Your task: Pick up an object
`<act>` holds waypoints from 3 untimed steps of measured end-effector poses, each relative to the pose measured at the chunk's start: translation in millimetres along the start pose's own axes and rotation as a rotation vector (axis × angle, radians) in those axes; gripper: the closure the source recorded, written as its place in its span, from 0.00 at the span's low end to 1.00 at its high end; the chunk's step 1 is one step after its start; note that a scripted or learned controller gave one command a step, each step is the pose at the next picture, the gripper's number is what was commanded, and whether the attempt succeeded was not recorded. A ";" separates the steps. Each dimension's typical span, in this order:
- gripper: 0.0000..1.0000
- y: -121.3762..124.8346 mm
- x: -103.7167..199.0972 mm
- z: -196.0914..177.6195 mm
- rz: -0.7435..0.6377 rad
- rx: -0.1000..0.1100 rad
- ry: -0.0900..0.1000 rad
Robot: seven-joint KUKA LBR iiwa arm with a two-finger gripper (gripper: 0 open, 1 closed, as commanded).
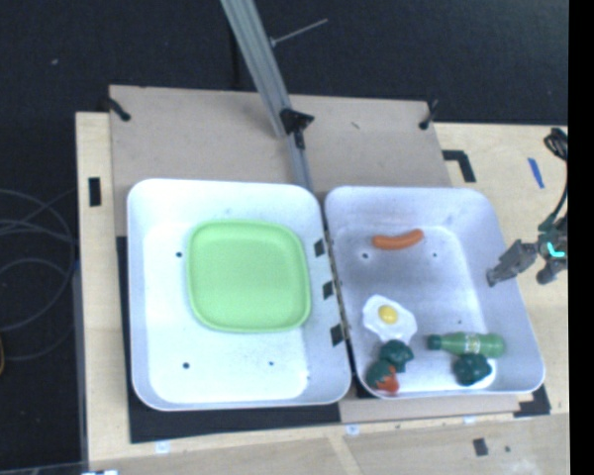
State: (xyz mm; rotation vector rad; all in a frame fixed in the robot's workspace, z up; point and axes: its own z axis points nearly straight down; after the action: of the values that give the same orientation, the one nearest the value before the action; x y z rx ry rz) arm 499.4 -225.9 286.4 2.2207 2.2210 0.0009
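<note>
White left bin (158,265): green plate (247,275) | right bin (475,216): sausage (397,239), fried egg (388,317), bottle (467,343) | claw (531,261): state unclear

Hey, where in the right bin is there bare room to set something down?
In the right white bin, the floor is bare between the orange sausage and the green bottle. The near edge is crowded: fried egg, bottle, and dark green vegetable pieces.

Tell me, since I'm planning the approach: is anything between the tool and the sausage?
Nothing visible. The tool sits at the right bin's right rim; only bare bin floor separates it from the sausage. The fried egg lies nearer the front.
</note>
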 end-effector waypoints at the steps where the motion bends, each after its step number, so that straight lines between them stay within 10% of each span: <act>1: 0.00 0.0 0.0 0.0 0.000 0.000 0.000; 3: 0.00 -2.0 5.2 101.7 0.001 0.004 0.001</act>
State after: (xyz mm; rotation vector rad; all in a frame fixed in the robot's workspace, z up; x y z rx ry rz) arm 497.5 -220.7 184.7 2.2238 2.2226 -0.0029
